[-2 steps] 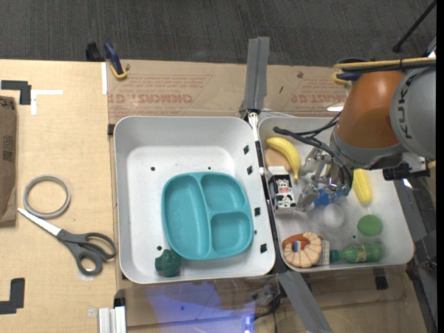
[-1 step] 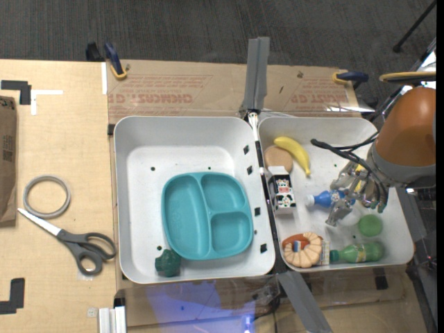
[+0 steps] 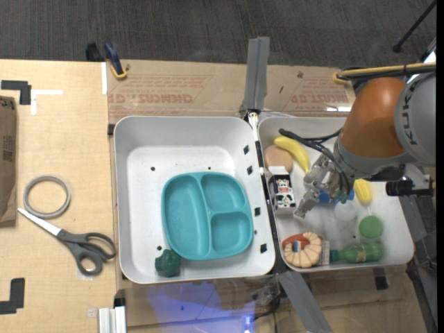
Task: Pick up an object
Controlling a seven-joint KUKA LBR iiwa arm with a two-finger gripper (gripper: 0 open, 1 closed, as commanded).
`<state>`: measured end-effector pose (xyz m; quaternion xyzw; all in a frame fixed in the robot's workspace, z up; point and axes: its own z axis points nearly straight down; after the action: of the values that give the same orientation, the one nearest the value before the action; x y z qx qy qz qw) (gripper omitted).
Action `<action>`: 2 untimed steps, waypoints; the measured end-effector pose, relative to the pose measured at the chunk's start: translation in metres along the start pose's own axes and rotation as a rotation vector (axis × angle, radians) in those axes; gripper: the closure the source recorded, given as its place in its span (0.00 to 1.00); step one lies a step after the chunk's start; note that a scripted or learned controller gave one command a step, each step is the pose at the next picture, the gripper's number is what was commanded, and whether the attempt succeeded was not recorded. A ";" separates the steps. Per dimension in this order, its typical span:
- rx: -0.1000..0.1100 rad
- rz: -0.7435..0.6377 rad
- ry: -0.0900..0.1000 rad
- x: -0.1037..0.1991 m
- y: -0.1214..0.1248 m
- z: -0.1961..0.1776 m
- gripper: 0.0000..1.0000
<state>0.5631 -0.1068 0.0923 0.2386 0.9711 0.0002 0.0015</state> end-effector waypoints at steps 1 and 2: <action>0.001 -0.004 -0.001 -0.081 -0.026 0.000 0.00; -0.001 0.057 0.000 -0.075 -0.087 -0.001 0.00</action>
<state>0.5895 -0.2184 0.0935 0.2664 0.9639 0.0009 0.0017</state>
